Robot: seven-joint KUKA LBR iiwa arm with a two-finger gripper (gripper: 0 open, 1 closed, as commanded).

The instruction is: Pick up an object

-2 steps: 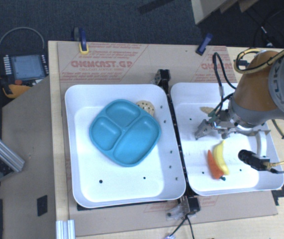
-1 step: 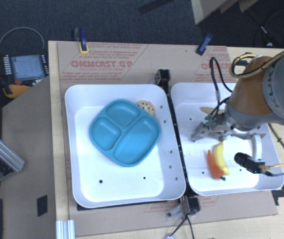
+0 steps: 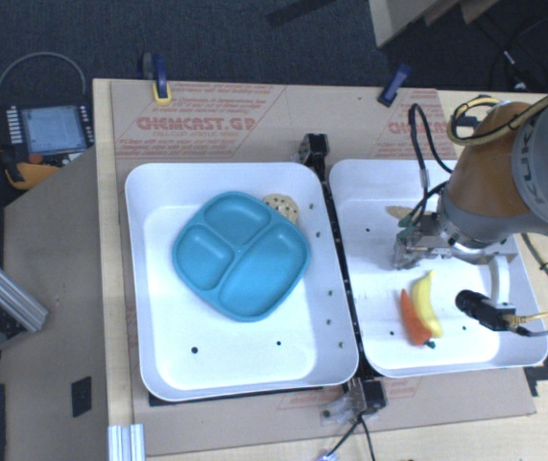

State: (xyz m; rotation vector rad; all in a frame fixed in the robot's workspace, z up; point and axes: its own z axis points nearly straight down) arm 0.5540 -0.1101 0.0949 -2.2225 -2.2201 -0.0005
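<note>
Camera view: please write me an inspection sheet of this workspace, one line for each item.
Surface: cardboard-covered bench bearing left bin and right bin, side by side.
Job's things: blue divided plate in the left bin, a round cookie-like piece partly under its far edge; banana and orange carrot-like piece lying together in the right bin.
Clutter: clamps on the bench's far edge.
End effector: end effector low over the right bin, beyond the banana; nothing seen held.
Cables: black and yellow cables along the arm.
Surroundings: dark floor; handheld screen unit at left.
</note>
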